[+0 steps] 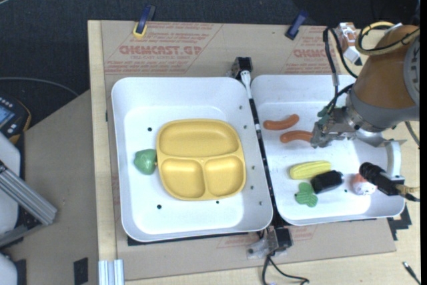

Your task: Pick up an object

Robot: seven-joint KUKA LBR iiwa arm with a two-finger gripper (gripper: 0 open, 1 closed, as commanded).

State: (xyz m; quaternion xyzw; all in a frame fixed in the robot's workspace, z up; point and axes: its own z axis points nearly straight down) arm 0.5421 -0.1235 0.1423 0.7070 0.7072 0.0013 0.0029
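The pincer (323, 135) hangs low in the right bin (280, 91), its tips at the right end of a sausage (295, 137); whether they are spread or closed on it cannot be told. A second sausage (281, 122) lies just up and to its left. Below the pincer lie a corn cob (309, 169), a black block (326, 181) and a green piece (306, 195). Far to its left, the other bin (133, 97) holds a yellow tray (200, 158) with a green lump (145, 161) touching its left edge.
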